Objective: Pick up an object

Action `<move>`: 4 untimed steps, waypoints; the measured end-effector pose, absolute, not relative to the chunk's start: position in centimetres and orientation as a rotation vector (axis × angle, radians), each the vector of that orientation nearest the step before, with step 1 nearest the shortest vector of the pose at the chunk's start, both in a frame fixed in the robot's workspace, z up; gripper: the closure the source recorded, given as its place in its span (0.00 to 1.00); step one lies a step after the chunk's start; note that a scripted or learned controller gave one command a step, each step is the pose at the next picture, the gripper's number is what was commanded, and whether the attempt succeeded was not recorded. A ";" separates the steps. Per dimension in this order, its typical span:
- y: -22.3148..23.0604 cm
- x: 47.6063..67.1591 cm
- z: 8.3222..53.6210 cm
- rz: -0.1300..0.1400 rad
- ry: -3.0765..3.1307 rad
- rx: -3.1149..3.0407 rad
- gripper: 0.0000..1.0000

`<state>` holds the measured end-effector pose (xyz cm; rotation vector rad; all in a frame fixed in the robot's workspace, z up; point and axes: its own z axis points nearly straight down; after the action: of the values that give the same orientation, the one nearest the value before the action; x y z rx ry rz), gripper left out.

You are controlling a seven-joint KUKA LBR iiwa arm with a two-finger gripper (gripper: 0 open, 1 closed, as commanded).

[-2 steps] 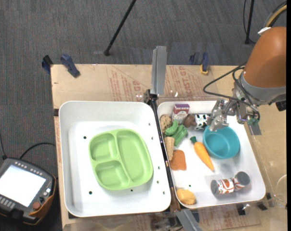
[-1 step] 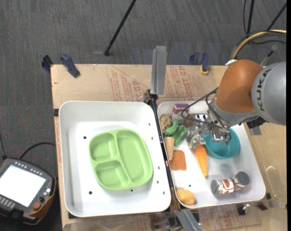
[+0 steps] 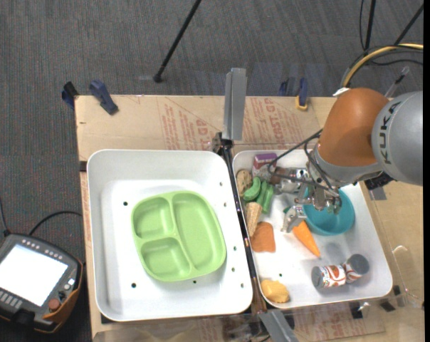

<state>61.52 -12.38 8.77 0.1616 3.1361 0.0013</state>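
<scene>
Two shallow white bins sit side by side on the plywood bench. The left bin [image 3: 108, 191] takes the centre-left of the frame and carries a light green, three-compartment plastic tray [image 3: 178, 235] lying flat. The right bin [image 3: 375, 262], in the lower right, holds the loose pieces. My gripper [image 3: 300, 206] is low over the upper half of that bin, beside the left rim of a teal plastic bowl [image 3: 334, 218]; whether it is closed or spread I cannot tell, and nothing is visibly in its grasp. Just below it lies an orange toy carrot [image 3: 307, 241], tip pointing toward the lower right. To the left of that, an orange wedge-shaped block [image 3: 263, 238] rests beside a tan cone [image 3: 252, 216]. Green toy vegetables [image 3: 260, 191] cluster near the upper left corner of the bin. A red-and-white can [image 3: 337, 275] lies on its side near the bottom right; a yellow lump [image 3: 275, 291] sits at the bottom edge.
</scene>
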 end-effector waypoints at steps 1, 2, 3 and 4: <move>-14.2 54.2 8.7 0.001 3.135 0.234 0.00; -14.1 54.4 9.7 0.003 3.134 0.226 1.00; -14.0 54.3 9.6 0.003 3.135 0.225 0.00; -11.1 60.0 8.7 0.004 3.121 0.357 0.00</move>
<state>59.98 -11.06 8.71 0.3569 3.1209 0.0036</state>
